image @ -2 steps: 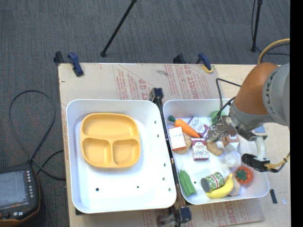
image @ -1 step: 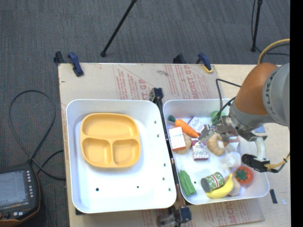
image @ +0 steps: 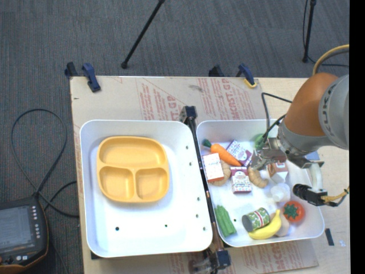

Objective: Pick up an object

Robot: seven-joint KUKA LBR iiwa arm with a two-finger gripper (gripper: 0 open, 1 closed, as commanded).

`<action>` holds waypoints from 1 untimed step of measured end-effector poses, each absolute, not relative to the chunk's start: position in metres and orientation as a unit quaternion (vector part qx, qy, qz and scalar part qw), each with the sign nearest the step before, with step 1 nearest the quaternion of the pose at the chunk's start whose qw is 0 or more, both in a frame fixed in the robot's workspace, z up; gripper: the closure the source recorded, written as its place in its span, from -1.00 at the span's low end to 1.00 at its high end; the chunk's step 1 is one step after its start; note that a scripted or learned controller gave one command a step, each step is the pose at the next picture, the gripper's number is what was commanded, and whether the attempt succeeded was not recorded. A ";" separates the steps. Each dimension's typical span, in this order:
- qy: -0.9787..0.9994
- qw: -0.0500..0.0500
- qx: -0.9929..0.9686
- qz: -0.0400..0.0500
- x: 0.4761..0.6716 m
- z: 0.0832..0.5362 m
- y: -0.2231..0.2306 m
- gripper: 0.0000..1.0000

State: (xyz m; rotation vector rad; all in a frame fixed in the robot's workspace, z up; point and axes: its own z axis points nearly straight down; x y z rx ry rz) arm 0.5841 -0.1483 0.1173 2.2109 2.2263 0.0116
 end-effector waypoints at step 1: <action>0.710 0.002 0.705 0.003 0.584 0.117 -0.148 -1.00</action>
